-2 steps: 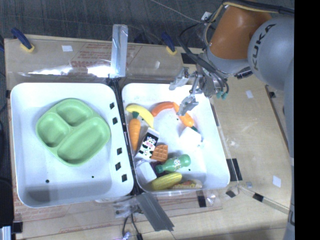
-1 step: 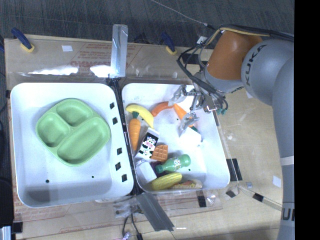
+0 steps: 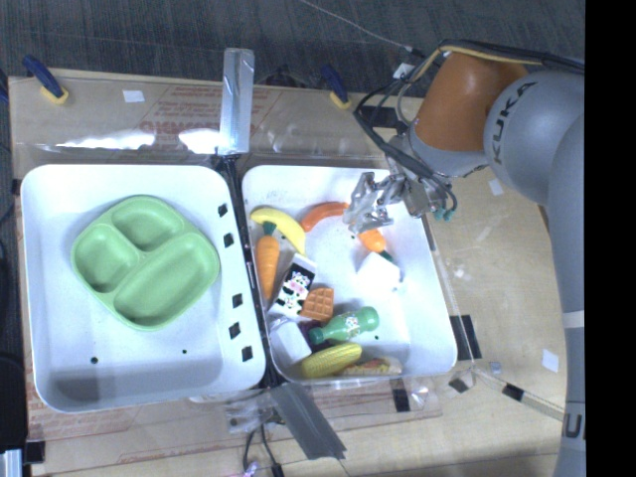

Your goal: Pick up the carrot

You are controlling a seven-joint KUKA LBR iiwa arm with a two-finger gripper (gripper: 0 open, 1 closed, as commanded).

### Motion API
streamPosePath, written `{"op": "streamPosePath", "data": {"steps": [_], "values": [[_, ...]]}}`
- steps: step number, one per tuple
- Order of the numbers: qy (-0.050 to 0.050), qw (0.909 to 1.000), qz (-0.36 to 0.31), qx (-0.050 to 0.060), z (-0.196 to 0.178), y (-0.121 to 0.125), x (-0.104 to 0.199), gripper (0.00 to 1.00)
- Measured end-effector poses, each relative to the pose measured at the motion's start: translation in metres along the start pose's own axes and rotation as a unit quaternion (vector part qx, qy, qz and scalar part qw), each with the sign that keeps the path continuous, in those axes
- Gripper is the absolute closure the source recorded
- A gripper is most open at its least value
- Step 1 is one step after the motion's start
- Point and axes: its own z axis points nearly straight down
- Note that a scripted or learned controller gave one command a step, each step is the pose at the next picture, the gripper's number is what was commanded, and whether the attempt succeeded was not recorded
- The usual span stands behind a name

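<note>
We look down on a pale wooden table [image 3: 497, 256] with two white bins [image 3: 40, 266] sitting side by side on it. Behind the table lies dark ribbed flooring [image 3: 149, 13]. Blue clamps [image 3: 45, 78] grip the table's far edge, and glare streaks a clear sheet [image 3: 119, 137] there.

the grey arm [image 3: 542, 127] enters from 3 o'clock and bends toward 9 o'clock; its orange band [image 3: 459, 102] sits above the wrist; the gripper [image 3: 366, 210] points down toward 7 o'clock, low, left of the wrist.
</note>
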Motion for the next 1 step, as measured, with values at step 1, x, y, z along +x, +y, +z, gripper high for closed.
{"op": "streamPosePath", "data": {"steps": [1], "values": [[0.002, 0.9881, 0.154, 0.0, -0.0344, -0.0009, 0.0193, 1.0]]}}
